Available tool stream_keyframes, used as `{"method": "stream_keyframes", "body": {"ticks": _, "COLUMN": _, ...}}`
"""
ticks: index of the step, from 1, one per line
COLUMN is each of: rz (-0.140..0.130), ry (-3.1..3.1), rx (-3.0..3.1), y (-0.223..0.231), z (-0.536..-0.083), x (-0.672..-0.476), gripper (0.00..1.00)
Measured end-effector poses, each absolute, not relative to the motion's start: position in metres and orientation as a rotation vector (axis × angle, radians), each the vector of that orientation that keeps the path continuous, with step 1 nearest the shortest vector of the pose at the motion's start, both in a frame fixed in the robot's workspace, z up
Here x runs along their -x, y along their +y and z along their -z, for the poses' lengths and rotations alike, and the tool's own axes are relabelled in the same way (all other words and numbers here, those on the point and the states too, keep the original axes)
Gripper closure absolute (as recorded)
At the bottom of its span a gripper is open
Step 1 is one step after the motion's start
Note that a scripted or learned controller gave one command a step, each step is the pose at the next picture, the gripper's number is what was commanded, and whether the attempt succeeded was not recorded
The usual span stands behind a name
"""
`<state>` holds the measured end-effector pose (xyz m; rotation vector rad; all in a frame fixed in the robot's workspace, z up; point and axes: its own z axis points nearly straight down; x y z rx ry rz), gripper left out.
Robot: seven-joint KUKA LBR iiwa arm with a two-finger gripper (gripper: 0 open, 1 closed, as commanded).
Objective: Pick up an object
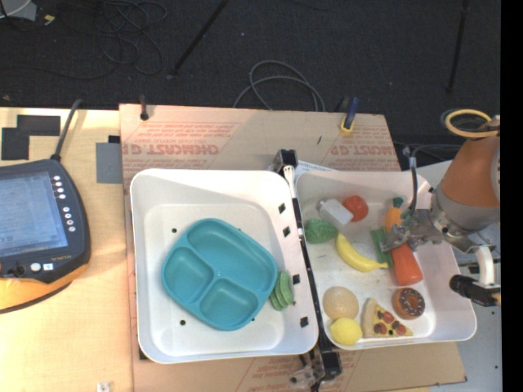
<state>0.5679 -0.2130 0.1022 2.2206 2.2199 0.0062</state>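
Here, nearest the camera, the pizza slice (384, 320) and doughnut (408, 302) crowd the right bin (466, 321), while farther back the gripper (400, 239), finger state indeterminable, sits over the carrot (406, 265); neighbouring banana (358, 254) risks deflecting any grasp.

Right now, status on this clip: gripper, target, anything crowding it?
Gripper low in right bin, at orange carrot's top end. No grasp visible. Banana close alongside. Teal tray in left bin.
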Motion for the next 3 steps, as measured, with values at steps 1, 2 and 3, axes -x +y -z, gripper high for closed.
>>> {"method": "stream_keyframes", "body": {"ticks": 1, "rz": -0.013, "ry": 2.206, "rx": -2.214, "y": -0.154, "z": -0.094, "x": -0.48, "gripper": 1.0}}
{"method": "stream_keyframes", "body": {"ticks": 2, "rz": -0.009, "ry": 2.227, "rx": -2.213, "y": -0.096, "z": -0.174, "x": -0.497, "gripper": 1.0}}
{"method": "stream_keyframes", "body": {"ticks": 3, "rz": -0.002, "ry": 2.228, "rx": -2.216, "y": -0.04, "z": -0.188, "x": -0.533, "gripper": 1.0}}
